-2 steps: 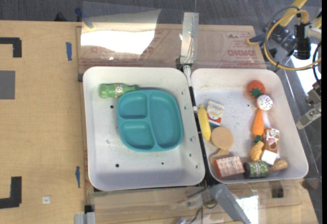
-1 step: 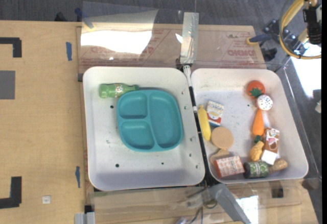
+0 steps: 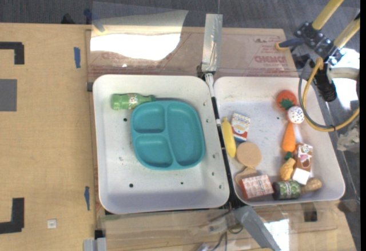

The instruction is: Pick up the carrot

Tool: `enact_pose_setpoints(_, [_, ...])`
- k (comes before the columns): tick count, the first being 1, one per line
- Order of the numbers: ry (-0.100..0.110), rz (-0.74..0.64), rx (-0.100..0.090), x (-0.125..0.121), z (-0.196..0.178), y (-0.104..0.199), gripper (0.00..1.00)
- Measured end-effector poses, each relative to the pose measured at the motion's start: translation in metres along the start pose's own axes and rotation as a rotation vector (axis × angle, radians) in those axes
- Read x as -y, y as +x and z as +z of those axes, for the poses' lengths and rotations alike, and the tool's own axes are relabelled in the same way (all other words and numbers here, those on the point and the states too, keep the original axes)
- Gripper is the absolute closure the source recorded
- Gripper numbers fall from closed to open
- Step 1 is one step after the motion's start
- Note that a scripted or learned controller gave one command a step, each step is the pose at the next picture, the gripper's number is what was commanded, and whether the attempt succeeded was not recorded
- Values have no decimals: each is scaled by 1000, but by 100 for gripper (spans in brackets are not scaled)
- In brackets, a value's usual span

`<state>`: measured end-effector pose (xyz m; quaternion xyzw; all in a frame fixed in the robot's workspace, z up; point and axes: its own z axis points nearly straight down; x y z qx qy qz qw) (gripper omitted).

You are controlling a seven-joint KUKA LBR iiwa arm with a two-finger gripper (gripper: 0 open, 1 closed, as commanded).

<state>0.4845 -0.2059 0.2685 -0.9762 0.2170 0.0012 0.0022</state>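
Two white bins sit side by side on your bench. The left bin (image 3: pixel 108 187) holds a teal divided plate (image 3: pixel 168 134) w/ three compartments, nothing in them, and a green bottle (image 3: pixel 130 100) lying on its side just beyond the plate's far-left corner.

The right bin (image 3: pixel 334 178) is where your clutter is. Along its left wall lies a yellow banana (image 3: pixel 229 137), w/ a small milk carton (image 3: pixel 241 126) beside it and a tan round cookie (image 3: pixel 249 154) just below. Near the front edge: a red box (image 3: pixel 255 186) and a dark can w/ green label (image 3: pixel 289 189). At the far end there's an orange tomato-like piece (image 3: pixel 286 99) and a white dotted ball (image 3: pixel 295 114).

Your carrot (image 3: pixel 289 138) is in the right bin, right-centre, orange, tapered, lying roughly along the bin's length, its top touching the dotted ball and its lower end against a brown-and-white carton (image 3: pixel 303 158).

The gripper isn't identifiable at top right, amid the cables, so can't tell its state.
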Motion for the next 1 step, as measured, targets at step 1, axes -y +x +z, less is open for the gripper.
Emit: enact_pose_setpoints(1, [-1, -182, -11, 3, -140, 41, 100])
